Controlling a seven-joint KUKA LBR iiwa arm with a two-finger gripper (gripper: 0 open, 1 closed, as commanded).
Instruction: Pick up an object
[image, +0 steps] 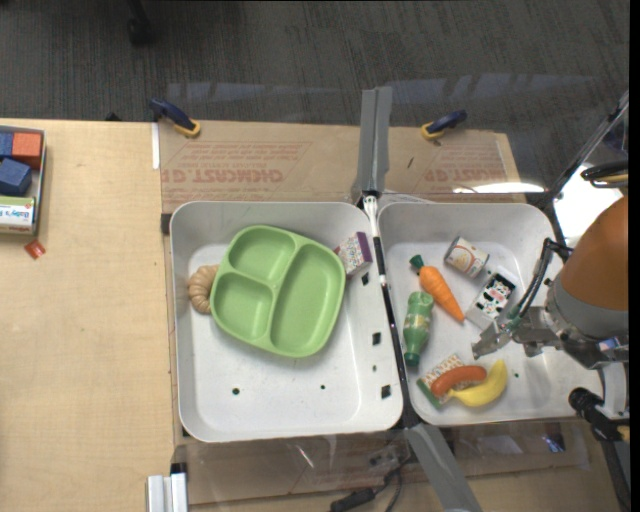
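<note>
Claw (490, 343) hovers low in right bin (530, 225), just above banana (483, 388) and sausage (458, 379); finger spread cannot be told. Nothing visibly held. Carrot (440, 290) and bottle (416, 327) lie nearby as alternatives.

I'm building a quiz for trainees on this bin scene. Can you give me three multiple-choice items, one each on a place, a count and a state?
1. Where does the green plate lie?
A. the left bin
B. the right bin
C. the wooden bench

2. How many compartments does the green plate have?
A. two
B. three
C. five

3. How does the green bottle rest?
A. standing upright
B. lying on its side
C. held up between the end effector's fingers

Answers:
1 A: the plate sits inside the left bin, beside the divider.
2 B: two small sections and one long one show.
3 B: it lies flat on the floor of the right bin, next to the carrot; the end effector is off to its right.
</note>
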